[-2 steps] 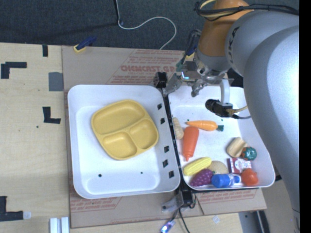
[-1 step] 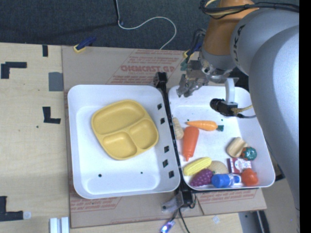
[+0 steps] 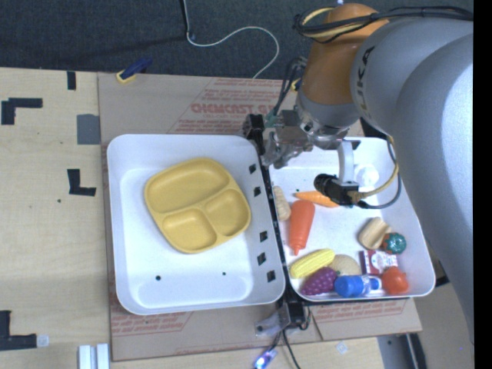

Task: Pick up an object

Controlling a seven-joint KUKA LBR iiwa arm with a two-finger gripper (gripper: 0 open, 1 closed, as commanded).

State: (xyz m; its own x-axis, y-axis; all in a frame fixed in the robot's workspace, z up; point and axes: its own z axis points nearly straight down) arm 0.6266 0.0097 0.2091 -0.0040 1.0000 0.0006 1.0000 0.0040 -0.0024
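Observation:
My gripper hangs over the back end of the divider between the two bins, above the right bin's back left corner. Nothing shows as held in it. Just in front of it lie a beige piece, a large orange carrot and a smaller orange piece. Toward the front of that bin sit a yellow corn cob, purple grapes, a blue bottle, a red tomato, a bread roll and a green ball.
The left bin holds a yellow divided plate, lying flat at its middle. A red and white packet lies among the front items in the right bin. The arm's grey body covers the right bin's back right part.

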